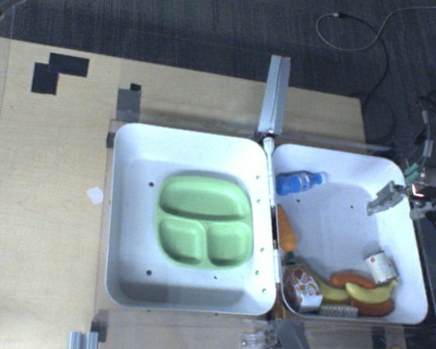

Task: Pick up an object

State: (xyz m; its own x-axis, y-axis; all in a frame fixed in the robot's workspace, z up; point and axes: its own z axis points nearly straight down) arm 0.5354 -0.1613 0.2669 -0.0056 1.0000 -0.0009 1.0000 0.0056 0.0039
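While the end effector (385,199) hangs over the right edge of the right bin (344,165), I cannot tell if it is released or clenched; nothing is seen in it. The possible targets lie along the bin's near edge: a banana (369,289), red pieces under it, a small white can (382,266) and a brown packet (303,288) in the near left corner. A blue bottle (298,182) lies at the far left corner. These near things touch each other, so a descent there could push them aside or catch two together. The left bin (133,199) carries a green divided tray (204,220).
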